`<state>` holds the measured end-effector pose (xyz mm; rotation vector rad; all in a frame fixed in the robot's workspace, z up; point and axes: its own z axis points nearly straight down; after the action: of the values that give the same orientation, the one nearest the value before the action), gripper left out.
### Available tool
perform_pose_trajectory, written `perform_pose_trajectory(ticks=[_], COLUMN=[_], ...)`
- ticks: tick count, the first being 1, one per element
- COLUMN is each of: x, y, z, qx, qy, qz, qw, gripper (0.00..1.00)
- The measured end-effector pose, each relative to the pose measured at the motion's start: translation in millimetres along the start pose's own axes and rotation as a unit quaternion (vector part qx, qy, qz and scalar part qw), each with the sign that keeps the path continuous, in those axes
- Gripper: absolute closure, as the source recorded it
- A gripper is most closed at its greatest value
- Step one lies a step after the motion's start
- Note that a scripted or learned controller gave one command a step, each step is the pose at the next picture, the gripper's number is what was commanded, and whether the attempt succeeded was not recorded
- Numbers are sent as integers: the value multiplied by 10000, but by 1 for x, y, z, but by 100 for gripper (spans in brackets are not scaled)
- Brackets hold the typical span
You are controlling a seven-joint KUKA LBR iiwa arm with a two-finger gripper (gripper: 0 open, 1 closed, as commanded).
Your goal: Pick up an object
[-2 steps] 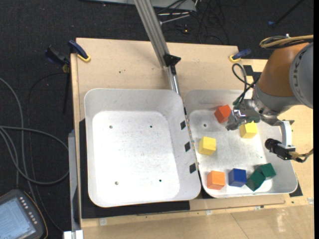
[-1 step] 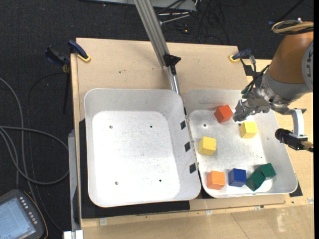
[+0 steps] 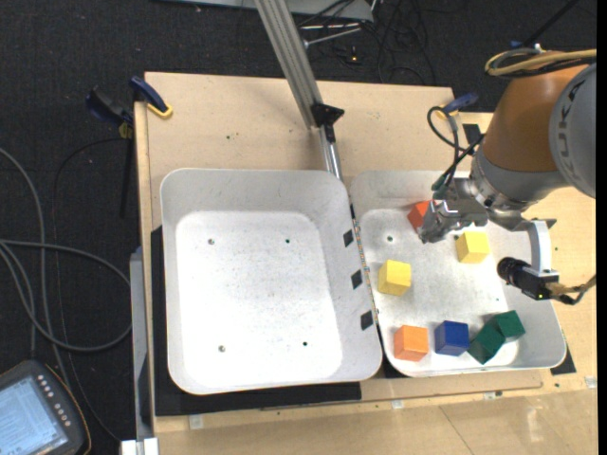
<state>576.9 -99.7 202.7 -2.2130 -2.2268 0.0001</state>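
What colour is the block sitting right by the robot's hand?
Red-orange block, partly hidden beside the hand, seen in the camera view.

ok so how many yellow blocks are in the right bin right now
2. One small yellow cube sits near the right-hand white bin's left wall; the other yellow cube lies just right of the gripper. The arm could hide more.

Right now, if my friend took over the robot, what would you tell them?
Gripper: low in the right bin, by the red block near the bin's far-left corner. I cannot tell if it grips the block.
Also in the right bin: two yellow blocks, orange block, blue block, two green blocks along the near edge.
Left bin: no blocks.
Done: no pick confirmed.
Left: grasp a block and lift it clear.
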Motion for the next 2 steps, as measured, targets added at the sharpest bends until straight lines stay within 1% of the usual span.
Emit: perform_pose_trajectory(ticks=[1, 2], x=[58, 119], y=[-14, -27], z=[-15, -17], qx=[-6, 0], qy=[5, 8], qz=[-12, -16], qw=[10000, 10000], gripper=[100, 100])
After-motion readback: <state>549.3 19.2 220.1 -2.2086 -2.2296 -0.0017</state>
